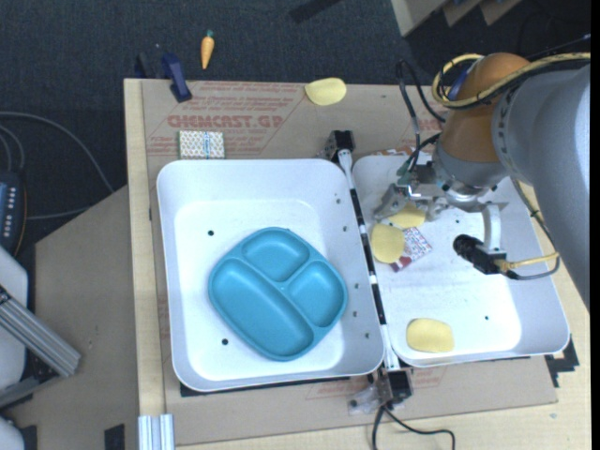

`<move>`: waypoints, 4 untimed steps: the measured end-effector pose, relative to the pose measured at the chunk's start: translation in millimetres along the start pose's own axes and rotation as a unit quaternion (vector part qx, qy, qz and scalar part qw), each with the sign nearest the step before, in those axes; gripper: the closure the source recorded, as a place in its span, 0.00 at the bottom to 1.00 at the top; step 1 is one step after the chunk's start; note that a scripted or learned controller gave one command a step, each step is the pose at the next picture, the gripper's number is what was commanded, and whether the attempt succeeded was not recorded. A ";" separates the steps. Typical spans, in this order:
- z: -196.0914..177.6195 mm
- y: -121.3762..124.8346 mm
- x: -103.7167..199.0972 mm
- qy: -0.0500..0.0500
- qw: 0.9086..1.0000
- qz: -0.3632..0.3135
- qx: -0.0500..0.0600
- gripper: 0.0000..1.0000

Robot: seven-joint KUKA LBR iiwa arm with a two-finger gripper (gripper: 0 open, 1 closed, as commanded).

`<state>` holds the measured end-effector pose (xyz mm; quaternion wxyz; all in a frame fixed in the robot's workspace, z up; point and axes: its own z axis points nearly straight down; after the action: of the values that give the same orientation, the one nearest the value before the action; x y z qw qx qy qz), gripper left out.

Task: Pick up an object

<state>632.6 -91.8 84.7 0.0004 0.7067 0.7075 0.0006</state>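
The hand (410, 204) is lowered over a yellow disc (387, 243) and packet (415, 245) in the right bin (487, 331); its spread cannot be told. Both could be caught together, or the flat disc missed.

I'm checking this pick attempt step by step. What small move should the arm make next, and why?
Probably a short straight descent. The gripper hangs at the upper left of the right bin, right above the yellow round piece and the small printed packet beside it, with nothing seen between its fingers. Another yellow lump lies farther off, near the bin's front wall.
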 end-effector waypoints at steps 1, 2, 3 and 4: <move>-0.1 -1.3 -7.6 0.000 1.000 0.001 0.000 0.00; -0.4 34.3 -4.7 0.000 1.000 0.000 0.000 0.00; -0.3 29.2 -1.1 0.000 1.000 0.000 0.001 0.00; -0.2 16.7 -7.3 0.000 1.000 0.001 0.002 0.00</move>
<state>649.3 -99.1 84.9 -0.0005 0.7073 0.7069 -0.0007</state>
